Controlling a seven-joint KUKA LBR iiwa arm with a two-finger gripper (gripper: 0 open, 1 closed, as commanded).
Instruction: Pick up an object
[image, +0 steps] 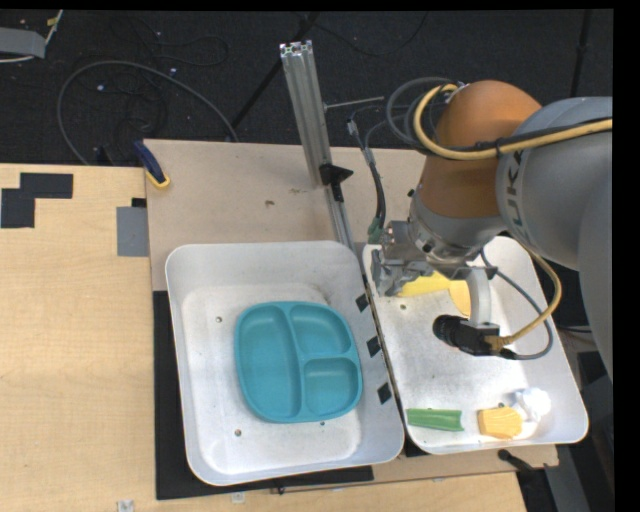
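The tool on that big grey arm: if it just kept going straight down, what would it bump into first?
Probably the yellow item lying in the right bin. The tool hangs over the bin's far left corner, right beside that item's left end. Depth is hard to judge, so it could instead meet the bare bin floor.

Two white bins sit on the pale wood-grain desk (70, 330). The left bin (200, 420) is plain white and carries a teal divided tray (297, 360). The right bin (430, 400) is white with faint grey speckling, and it holds a bright yellow piece (445, 290), a green block (434, 419), a yellow-orange object (499, 423) and a small white item (533, 403). The arm (530, 180) is grey with an orange band, ringed by yellow cable. The claw (392, 276) is metallic grey. Black squares mark the desk's left edge, and the floor behind is black.
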